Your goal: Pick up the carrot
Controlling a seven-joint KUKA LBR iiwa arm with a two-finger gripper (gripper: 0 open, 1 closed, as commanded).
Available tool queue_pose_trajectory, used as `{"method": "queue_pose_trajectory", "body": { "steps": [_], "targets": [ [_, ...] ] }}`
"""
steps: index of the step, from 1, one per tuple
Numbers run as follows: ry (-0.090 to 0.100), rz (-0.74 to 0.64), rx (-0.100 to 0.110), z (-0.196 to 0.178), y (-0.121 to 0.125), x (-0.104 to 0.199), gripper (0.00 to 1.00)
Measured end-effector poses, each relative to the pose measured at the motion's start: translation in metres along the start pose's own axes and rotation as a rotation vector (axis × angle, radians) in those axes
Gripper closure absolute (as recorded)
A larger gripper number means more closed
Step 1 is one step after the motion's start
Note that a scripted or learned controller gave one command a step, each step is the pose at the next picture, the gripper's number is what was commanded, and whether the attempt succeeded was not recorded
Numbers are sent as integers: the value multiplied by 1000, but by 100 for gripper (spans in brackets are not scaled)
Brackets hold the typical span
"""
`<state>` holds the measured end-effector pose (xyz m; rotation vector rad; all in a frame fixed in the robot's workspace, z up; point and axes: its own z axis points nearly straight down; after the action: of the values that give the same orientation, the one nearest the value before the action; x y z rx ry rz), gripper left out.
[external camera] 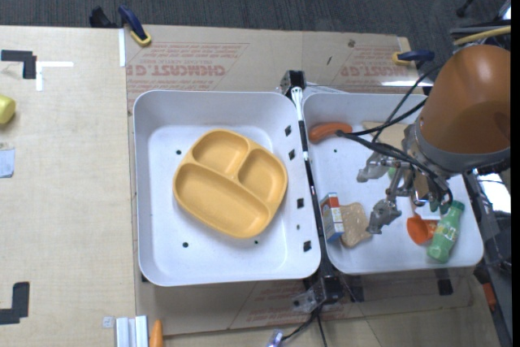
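The gripper (388, 203) hangs over the right bin (357, 256), its metal fingers a tangle of links and cables; whether they are spread or pressed together cannot be told. Nothing shows between them. The carrot (329, 131) lies at the far left corner of that bin, near the dividing wall, well apart from the gripper. The arm's orange band (475, 101) hides much of the bin's right side. A green bottle (445, 230) lies partly tucked under the arm, beside an orange piece (419, 230) (identity unclear). A small carton (331, 217) and a tan lump (353, 223) sit touching. The left bin (154, 199) holds a yellow divided plate (231, 183).
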<state>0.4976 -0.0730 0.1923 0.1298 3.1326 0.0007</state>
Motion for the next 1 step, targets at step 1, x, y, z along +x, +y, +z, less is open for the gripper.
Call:
{"method": "queue_pose_trajectory", "body": {
  "steps": [1],
  "targets": [
    [-1, 146, 0, -83, 99, 16, 0]
  ]
}}
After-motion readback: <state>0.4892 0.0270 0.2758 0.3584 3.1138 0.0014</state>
